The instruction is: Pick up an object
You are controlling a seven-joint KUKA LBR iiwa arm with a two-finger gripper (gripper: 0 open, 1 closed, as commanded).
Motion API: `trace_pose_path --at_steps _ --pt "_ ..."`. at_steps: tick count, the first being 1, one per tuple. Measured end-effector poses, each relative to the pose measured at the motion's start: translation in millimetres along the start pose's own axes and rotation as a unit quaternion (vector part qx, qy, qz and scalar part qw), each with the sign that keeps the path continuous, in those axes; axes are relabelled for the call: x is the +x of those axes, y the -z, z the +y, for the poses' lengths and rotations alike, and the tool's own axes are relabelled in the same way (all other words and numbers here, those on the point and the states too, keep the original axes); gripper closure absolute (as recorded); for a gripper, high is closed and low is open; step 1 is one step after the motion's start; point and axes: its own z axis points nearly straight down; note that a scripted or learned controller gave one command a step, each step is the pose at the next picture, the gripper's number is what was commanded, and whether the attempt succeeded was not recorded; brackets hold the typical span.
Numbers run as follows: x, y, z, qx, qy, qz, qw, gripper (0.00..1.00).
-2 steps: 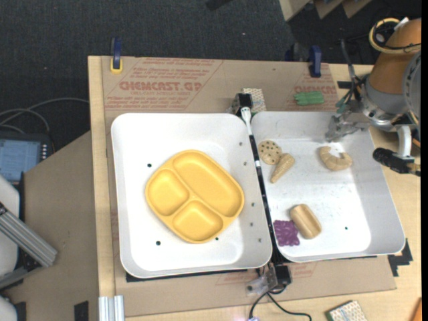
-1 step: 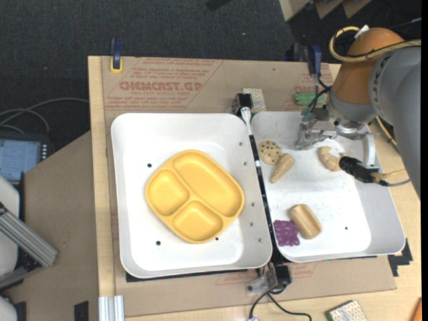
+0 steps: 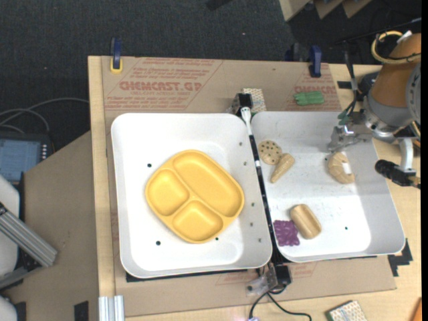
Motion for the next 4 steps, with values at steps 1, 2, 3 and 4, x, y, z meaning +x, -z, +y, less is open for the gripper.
trace_pose_path --at_steps 1,2,3,4 --pt "8 0 2 0.001 0.003 0.004 1.0 0.0" --pt "7 0 -43 0.003 0.003 0.004 1.0 0.0" --pt "7 10 -41 0.001 0.003 0.003 1.0 1.0" --pt "82 -1 -2 -0.001 0.007 0.003 1.0 1.0"
